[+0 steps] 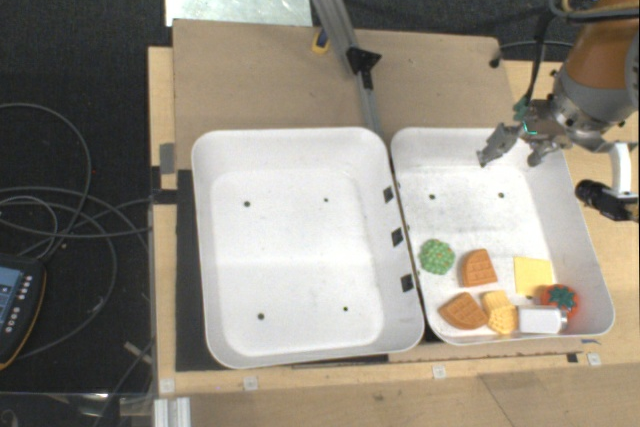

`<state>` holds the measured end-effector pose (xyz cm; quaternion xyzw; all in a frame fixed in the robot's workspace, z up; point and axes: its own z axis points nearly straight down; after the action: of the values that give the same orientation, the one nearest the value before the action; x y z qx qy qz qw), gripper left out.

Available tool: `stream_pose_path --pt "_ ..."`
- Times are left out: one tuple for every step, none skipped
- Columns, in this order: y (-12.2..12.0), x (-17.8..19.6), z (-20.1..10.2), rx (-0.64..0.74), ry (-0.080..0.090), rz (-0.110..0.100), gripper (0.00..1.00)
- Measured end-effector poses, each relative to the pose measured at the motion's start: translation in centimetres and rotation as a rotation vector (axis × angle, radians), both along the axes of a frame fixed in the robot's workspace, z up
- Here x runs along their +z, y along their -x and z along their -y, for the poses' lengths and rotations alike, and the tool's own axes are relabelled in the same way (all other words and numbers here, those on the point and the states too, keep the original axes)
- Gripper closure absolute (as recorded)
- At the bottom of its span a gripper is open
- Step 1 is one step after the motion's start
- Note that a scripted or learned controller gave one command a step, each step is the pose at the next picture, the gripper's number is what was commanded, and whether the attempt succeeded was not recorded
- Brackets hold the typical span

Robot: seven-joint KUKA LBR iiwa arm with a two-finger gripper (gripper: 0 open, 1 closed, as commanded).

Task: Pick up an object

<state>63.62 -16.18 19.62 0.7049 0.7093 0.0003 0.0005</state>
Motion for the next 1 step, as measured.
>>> stream_pose_path --pt "0.0 0.01 -0.01 0.001 0.001 0.0 0.0"
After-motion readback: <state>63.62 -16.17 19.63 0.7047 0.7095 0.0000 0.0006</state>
